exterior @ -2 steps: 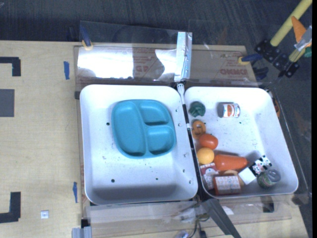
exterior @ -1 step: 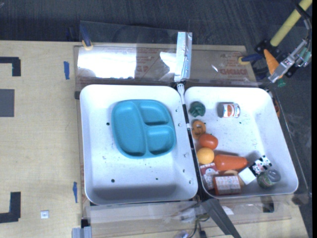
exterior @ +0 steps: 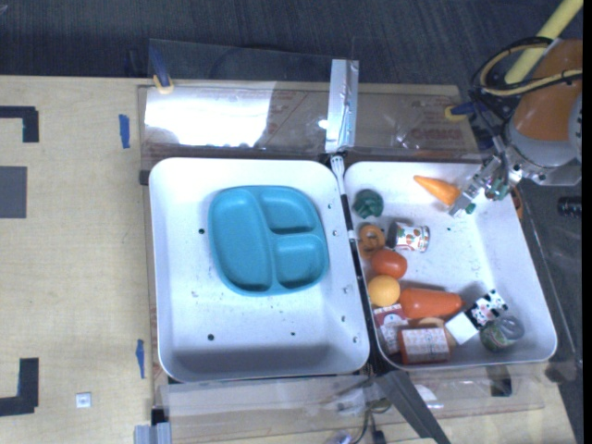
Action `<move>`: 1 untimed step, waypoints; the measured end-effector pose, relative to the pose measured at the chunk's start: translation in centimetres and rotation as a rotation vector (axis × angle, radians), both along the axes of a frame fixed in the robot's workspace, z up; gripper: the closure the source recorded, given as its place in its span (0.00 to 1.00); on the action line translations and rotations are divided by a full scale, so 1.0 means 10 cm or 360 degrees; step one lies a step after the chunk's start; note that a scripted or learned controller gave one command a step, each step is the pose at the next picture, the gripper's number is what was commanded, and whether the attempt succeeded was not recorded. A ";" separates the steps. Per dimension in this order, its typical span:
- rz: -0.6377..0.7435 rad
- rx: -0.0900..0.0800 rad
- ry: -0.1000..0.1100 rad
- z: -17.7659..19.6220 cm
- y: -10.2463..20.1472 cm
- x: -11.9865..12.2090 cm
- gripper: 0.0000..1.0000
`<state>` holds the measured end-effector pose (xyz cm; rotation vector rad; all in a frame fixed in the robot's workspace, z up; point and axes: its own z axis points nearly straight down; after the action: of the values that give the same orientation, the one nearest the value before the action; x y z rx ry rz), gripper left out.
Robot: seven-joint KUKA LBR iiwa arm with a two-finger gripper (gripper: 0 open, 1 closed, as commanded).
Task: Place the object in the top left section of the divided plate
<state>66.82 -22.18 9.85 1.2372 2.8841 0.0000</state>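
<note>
Blue divided plate (exterior: 268,239), three sections, lies in the left bin (exterior: 176,276).

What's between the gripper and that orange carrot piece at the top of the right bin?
Nothing visible. The gripper hangs just right of the orange carrot piece, with bare floor of the right bin between them. The other toys lie lower and further left.
</note>
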 end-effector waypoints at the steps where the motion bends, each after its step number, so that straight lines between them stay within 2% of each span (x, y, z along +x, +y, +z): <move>1: -0.0254 0.0005 0.0016 -0.13 -0.02 -0.15 1.00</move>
<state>65.36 -22.39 8.52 1.4684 2.7856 -0.0019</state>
